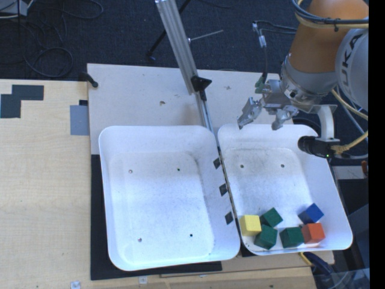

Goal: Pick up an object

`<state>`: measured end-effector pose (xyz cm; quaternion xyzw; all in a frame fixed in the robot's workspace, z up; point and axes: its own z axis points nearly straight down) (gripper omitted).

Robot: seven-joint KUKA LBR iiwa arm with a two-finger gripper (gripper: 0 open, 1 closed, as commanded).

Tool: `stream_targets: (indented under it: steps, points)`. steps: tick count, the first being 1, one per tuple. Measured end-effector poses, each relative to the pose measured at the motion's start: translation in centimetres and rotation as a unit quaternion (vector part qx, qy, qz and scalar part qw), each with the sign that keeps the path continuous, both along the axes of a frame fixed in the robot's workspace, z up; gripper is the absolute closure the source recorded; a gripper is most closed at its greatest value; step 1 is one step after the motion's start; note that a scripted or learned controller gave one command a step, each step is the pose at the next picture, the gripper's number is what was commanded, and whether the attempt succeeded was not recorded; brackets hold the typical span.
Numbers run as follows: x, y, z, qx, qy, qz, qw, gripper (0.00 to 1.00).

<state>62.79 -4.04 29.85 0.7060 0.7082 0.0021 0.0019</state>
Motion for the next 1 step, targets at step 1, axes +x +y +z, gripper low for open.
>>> stream_targets:
  steps: [1]
  points:
    - [1.92,-2.78,-5.72,-0.0007,0.006,-0.003,1.0,0.0]
